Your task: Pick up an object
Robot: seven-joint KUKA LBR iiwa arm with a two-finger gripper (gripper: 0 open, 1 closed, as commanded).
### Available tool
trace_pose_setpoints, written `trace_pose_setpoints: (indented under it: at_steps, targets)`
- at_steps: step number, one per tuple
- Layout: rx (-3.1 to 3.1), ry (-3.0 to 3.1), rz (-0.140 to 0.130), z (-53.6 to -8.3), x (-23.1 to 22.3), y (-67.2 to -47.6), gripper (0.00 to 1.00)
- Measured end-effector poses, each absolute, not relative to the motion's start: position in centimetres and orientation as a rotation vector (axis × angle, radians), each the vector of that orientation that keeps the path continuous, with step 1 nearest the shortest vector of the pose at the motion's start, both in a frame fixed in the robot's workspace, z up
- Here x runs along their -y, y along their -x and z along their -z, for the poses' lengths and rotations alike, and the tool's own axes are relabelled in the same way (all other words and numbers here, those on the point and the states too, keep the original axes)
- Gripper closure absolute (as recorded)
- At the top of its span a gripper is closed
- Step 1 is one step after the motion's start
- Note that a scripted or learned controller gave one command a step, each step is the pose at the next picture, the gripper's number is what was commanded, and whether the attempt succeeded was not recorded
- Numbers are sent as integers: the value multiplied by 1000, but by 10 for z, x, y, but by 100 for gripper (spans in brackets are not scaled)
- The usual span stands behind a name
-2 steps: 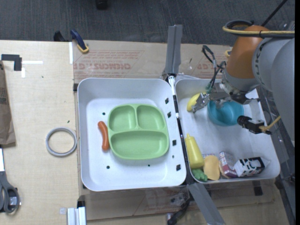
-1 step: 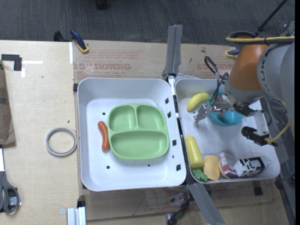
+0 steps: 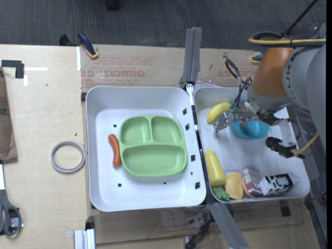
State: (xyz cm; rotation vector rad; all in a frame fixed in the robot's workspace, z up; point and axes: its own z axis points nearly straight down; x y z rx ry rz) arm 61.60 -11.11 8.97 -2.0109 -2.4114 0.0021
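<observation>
The shiny metal gripper [image 3: 224, 122] hangs low in the right bin [image 3: 301, 183], just beside a curved yellow banana [image 3: 218, 111] and a round blue bowl [image 3: 250, 128]. I cannot tell its grip.

The green three-compartment plastic tray [image 3: 153, 146] looks smooth and softly glossy, like the white plastic bin [image 3: 98, 154] under it. The pale wooden table [image 3: 41, 113] is matt. The blue bowl [image 3: 249, 128] seems glossy plastic.
</observation>
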Motion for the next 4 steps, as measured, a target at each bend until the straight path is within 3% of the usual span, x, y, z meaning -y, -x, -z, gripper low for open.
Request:
trace_pose_setpoints:
  at_steps: [1,2,3,4]
  targets:
    - [2411,2019,0,-101,113,-618,100]
    - [2406,2015,-5,-97,113,-616,0]
    - [2393,2033,-2,-97,184,-580,0]
    - [2399,2014,17,-106,174,-584,100]
